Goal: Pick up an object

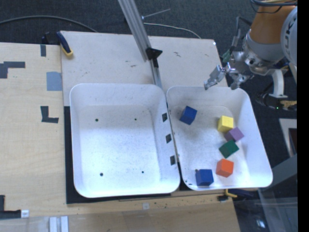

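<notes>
Nearest the camera, along the lower edge of the right bin (258, 129), sit a blue cube (204, 177) and an orange cube (225, 167), just beside each other at lower centre-right of the frame.

Left bin (77, 129), centre-left of frame, is the largest item; right bin touches it along the shared rim. Arm (275, 28) enters at upper right. Gripper (216, 79) hovers over the upper rim of the right bin, apart from every cube; I cannot tell whether the jaws are apart or together at this size and angle.

Candidate objects, all in the right bin, 6 cubes of about the same size: second blue cube (188, 115) alone at upper middle; yellow cube (225, 123), purple cube (235, 134) and green cube (229, 148) in a tight column at right, apparently touching or nearly so; then the orange and blue pair below.

Risks, as judged:
1. Straight descent from the present position probably meets the bin rim, not a cube.
2. Yellow/purple/green cluster leaves little finger room; a finger may land on a neighbour and push cubes apart.
3. Cubes sit rotated at varying angles; a misaligned close may twist one out.
4. Lone blue cube looks the safest target.
</notes>
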